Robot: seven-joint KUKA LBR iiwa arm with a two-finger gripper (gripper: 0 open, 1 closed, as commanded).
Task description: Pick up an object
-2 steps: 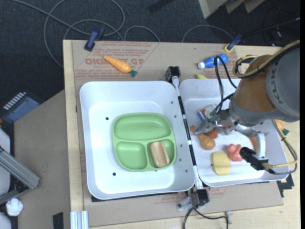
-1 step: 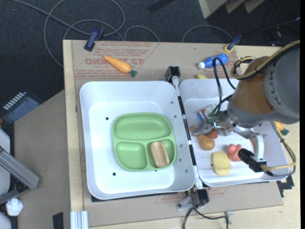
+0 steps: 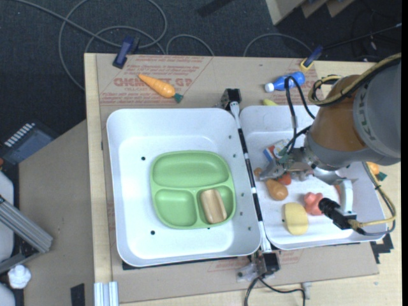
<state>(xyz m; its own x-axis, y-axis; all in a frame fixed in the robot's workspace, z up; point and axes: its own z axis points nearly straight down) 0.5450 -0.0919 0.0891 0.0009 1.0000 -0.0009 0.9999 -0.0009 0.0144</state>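
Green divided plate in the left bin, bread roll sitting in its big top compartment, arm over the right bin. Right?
Not quite. The camera view shows the bread roll in the lower right compartment of the green divided plate, not the big top one. The rest holds: the plate is in the left bin, and the arm is over the right bin.
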